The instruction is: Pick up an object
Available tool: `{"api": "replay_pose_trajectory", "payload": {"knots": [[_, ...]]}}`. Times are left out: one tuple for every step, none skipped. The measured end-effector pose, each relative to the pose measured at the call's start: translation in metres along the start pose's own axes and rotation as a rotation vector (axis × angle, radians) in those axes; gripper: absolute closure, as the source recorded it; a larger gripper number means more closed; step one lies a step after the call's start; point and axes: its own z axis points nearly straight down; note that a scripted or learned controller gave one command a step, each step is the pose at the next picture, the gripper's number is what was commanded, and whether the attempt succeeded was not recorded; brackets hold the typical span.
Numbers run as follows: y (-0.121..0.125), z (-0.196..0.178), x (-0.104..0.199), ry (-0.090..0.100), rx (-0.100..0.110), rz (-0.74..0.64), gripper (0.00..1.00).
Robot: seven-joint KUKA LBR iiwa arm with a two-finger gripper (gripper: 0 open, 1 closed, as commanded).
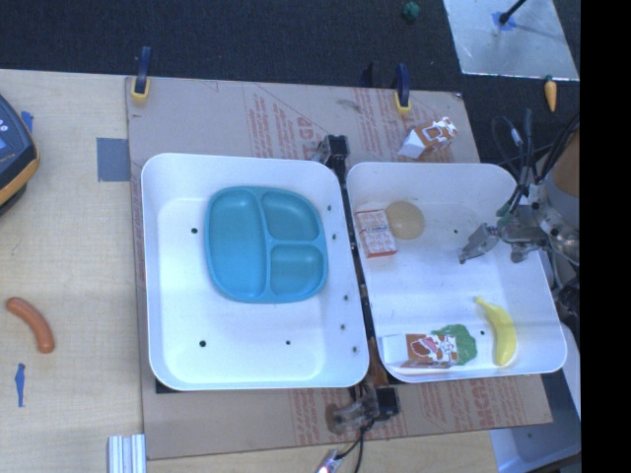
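The gripper (485,246) hangs over the right bin (434,284), near its right wall, and from here I cannot tell how it is set; nothing shows in it. Below it, in the bin's near right corner, lies a banana (499,330), and just left of that a red and green packet (440,347) rests along the near wall. Toward the bin's far left sit a small red box (375,232) and, touching its right side, a tan round disc (405,220). The left bin (177,343) holds a blue divided plate (266,243). Outside the bins, a sausage (31,323) lies on the bench at far left, and a small carton (431,138) sits behind the right bin.
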Motion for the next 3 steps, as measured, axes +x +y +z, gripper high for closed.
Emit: {"api": "replay_pose_trajectory", "payload": {"knots": [[0.046,0.055,0.030,0.000,0.001,-0.002,0.00],[0.101,0.068,0.094,0.000,0.001,-0.002,0.00],[0.109,0.068,0.100,-0.001,-0.001,0.000,0.00]]}}
